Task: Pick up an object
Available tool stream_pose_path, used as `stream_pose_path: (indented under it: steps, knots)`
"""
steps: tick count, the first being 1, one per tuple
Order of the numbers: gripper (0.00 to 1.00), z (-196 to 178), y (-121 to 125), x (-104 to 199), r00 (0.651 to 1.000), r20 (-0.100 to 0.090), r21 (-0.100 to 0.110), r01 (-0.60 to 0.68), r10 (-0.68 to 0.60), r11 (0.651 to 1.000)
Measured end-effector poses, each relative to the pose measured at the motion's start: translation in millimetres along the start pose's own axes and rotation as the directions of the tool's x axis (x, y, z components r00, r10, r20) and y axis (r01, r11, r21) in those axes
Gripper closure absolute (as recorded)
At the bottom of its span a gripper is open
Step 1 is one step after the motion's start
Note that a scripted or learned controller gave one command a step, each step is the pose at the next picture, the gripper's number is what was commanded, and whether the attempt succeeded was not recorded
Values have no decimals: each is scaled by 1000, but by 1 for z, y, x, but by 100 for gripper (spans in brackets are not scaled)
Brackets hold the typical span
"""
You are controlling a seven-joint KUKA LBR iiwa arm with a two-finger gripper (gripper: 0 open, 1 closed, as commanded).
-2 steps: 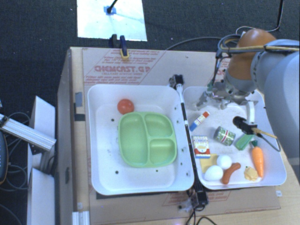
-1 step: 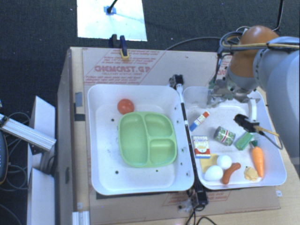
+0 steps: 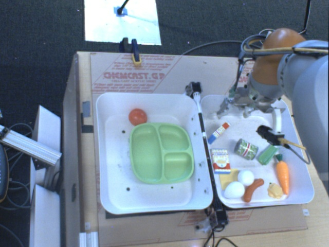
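Grey arm (image 3: 303, 71) over right bin (image 3: 308, 189), gripper (image 3: 241, 104) near back wall (grip unclear); nothing visibly lifted yet.

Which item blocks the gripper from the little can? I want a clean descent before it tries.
Nothing visible does. The gripper sits over the right bin's far end; the can lies nearer the camera, with bare floor between. The marker lies off to the side.
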State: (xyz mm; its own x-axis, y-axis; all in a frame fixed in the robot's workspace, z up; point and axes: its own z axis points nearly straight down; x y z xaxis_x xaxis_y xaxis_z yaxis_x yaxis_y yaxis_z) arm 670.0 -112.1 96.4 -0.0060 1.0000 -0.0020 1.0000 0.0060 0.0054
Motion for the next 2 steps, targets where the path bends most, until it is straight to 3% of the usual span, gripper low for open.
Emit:
stream_pose_path:
  steps: [1,2]
  knots:
    - [100,-12,1,0,1000,1,-4,2,-2,1000]
    - [0,-11,1,0,1000,1,-3,2,-2,1000]
